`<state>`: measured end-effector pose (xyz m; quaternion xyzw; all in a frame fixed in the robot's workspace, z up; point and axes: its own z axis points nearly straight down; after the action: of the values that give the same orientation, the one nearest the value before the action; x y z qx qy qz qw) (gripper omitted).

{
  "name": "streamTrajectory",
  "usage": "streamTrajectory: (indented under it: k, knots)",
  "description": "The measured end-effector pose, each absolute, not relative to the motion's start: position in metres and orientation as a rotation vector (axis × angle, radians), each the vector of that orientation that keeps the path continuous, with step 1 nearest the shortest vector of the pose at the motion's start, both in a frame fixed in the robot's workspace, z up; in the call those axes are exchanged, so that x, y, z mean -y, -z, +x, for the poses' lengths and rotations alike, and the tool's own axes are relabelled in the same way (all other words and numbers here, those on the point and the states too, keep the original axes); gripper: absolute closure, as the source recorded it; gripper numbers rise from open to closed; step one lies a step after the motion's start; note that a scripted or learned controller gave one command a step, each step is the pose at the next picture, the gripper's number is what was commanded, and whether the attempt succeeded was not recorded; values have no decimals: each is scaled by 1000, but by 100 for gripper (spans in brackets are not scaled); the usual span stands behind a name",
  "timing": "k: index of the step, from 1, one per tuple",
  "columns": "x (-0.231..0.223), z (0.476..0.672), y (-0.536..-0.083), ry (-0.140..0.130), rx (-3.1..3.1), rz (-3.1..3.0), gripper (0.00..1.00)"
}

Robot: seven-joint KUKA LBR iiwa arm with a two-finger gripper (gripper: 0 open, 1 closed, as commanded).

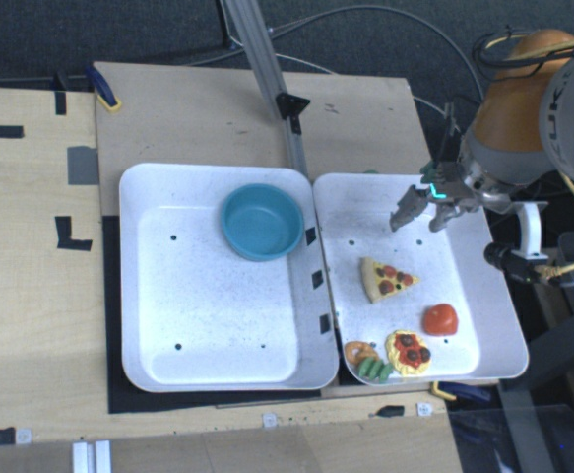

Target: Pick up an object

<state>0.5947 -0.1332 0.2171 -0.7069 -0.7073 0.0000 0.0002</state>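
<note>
The left bin [168, 304] holds one thing: a blue bowl [261, 221], upright, at about 1 o'clock within the bin, near its far rim.

The right bin [483, 294] holds four food toys, all in its near half. A pizza slice [385, 280] lies near the bin's centre. A red tomato [441, 319] sits at 4 o'clock from the slice, apart from it. At 6 o'clock, along the near rim, lies a small round pizza [408, 352], and just beside it at 9 o'clock a green-and-orange piece [365, 360] in the bin's near left corner.

The gripper [422, 215] hangs over the far half of the right bin, at 1 o'clock from the pizza slice and well apart from it. Its fingers [405, 209] are spread wide with nothing between them. The arm [523, 106] comes in from 3 o'clock.

A grey metal bar [262, 57] slants over the desk [31, 264] from 12 o'clock, ending at the seam between the bins. Black tape marks [70, 233] sit on the desk at 9 o'clock.
</note>
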Motion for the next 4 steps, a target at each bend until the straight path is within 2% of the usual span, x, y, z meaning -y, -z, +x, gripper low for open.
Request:
streamTrajectory:
  k: [1, 3, 4]
  knots:
    - [133, 595, -217, 0, 2222, -2220, 0]
    - [126, 587, -107, -5, 2219, -2218, 0]
    - [125, 587, -89, 0, 2223, -2221, 0]
